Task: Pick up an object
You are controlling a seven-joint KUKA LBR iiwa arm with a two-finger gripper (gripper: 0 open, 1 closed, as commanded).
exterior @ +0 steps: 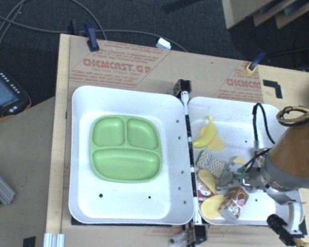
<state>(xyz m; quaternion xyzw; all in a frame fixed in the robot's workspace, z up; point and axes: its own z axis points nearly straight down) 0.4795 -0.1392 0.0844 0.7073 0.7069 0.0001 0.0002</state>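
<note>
nearest you, at the front of the right bin, lies a clutter of small items: a pale yellow disc-like piece at the front edge, and just beside it a brown-and-white wrapped object. the gripper is down among them, reaching in from the right under the grey wrist and orange band, and it sits right above that wrapped object. you cannot tell from here how far the pincer is spread or whether anything is caught in it, so don't count this as a hold.

to do this step well, i'd judge you want one clear target. the wrapped object is closest to the tool but is touching its neighbours, so a grasp there may drag the pale disc or slip off. check for an item visibly between the tips before you lift, and lift straight up.

a little further back sits a patterned packet, then a yellow banana-shaped toy standing more apart, probably an easier pick.

across in the left bin, a green divided plate lies flat, well away from the tool.
</note>
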